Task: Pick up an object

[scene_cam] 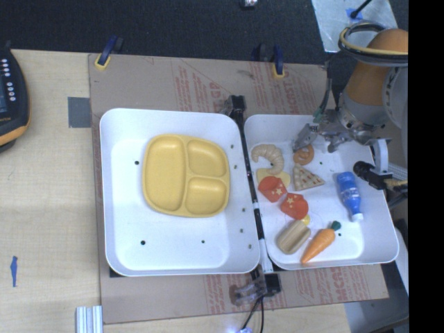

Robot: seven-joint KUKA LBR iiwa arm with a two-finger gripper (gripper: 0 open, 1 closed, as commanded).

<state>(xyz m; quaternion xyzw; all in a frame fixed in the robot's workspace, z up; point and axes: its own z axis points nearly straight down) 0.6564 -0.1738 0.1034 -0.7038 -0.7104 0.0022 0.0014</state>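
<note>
The right bin holds toy foods: a curled shrimp, a small orange round piece, a pizza slice, a red strawberry-like piece, a tomato, a hot dog, a carrot and a blue bottle. My gripper hangs over the bin's far side, just beyond the orange piece. Its fingers are spread open with nothing between them.
The left bin carries a yellow divided plate. A central hinge bar separates the bins. The arm's orange band and a black cable sit at the right. A pendant lies far left.
</note>
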